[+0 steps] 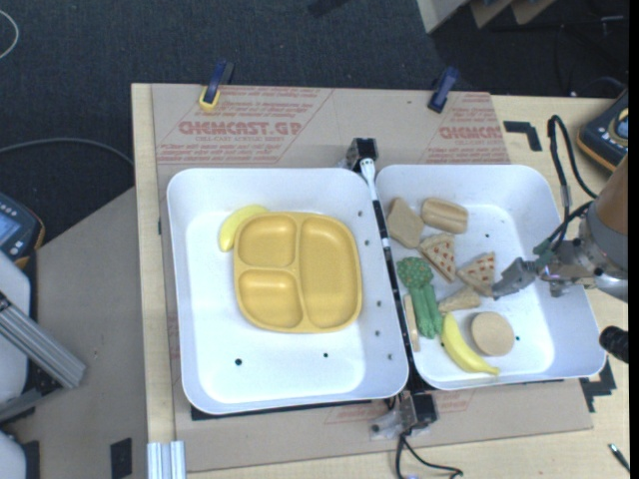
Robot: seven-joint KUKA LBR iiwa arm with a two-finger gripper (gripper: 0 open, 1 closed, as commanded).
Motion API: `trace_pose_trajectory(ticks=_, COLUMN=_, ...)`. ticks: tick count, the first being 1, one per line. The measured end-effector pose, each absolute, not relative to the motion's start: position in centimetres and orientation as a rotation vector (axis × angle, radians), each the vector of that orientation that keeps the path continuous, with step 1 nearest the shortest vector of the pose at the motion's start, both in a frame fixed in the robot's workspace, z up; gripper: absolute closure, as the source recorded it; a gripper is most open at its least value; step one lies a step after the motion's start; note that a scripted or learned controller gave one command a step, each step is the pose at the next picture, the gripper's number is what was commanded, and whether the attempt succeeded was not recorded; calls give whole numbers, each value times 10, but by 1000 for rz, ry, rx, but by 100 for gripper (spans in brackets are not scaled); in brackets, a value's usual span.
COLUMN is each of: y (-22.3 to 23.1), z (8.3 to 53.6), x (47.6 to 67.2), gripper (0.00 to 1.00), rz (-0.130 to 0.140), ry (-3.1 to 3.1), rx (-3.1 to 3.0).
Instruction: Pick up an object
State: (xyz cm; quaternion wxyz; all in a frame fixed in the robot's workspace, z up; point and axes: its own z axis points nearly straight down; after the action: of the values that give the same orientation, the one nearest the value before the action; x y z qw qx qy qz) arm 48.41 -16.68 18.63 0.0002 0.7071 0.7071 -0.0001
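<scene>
Grey claw (511,275) blurred over right bin (529,193), grip unclear, arm cut off at edge

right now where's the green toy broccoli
In the right bin, against its left wall, the broccoli lies left of the banana and below the bread.

My gripper (511,275) hangs low at the right of the frame, over the right bin (529,200), just beside a waffle wedge (478,270). A banana (461,348), broccoli (420,292) and breads lie there. Left bin (195,297) holds a yellow tray (298,270).
</scene>
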Motion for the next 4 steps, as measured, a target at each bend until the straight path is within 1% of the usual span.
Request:
trace_pose_trajectory(ticks=1, y=-167, z=197, x=485, gripper=100, rz=1, ry=2219, rx=2218)
trace_pose_trajectory(ticks=2, y=-100, z=126, x=478, gripper=100, rz=-3, ry=2235, rx=2223)
trace_pose_trajectory(ticks=3, y=-25, z=188, x=491, gripper=100, rz=12, ry=2230, rx=2209)
trace_pose_trajectory(ticks=4, y=45, z=203, x=479, gripper=100, rz=7, ry=2230, rx=2213)
